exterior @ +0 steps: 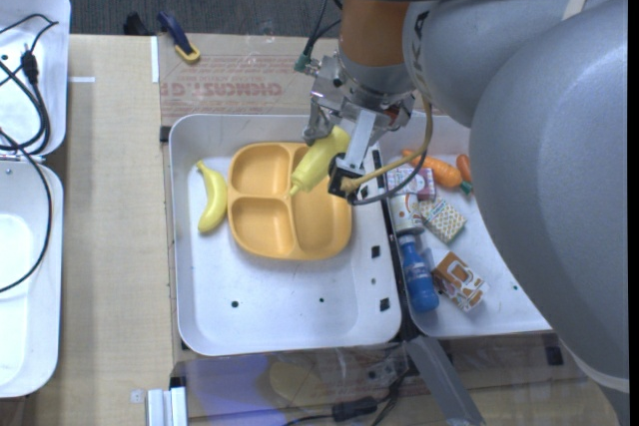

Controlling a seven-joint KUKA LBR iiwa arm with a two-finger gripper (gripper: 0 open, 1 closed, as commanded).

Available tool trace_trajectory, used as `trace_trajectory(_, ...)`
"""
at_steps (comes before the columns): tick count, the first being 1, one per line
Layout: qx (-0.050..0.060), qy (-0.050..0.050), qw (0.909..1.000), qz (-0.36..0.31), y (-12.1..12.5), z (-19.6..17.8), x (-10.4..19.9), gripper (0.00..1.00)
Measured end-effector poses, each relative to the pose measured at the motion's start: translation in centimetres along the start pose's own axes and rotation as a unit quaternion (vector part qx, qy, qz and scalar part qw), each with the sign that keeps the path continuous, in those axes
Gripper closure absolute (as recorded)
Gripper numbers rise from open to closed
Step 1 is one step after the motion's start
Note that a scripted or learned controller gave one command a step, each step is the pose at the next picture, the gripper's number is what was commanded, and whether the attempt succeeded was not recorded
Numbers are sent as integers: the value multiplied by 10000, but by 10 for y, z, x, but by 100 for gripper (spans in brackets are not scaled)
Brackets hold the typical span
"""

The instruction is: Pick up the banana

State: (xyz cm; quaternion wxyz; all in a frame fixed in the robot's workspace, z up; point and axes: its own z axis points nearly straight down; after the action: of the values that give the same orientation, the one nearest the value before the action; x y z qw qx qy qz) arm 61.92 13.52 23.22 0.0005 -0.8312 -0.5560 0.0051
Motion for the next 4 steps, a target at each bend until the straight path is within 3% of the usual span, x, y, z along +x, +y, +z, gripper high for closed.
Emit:
trace_trajectory(1,-8,1,9974,-725,-18,-67,-41,100)
trace_trajectory(2,1,-4,9977,-677,-112,-38,-17,100)
trace_trajectory(3,-9,0,9846,-1747,-48,-50,5,100)
trace_trajectory(4,-1,-6,9843,-1765,-97,-38,33,100)
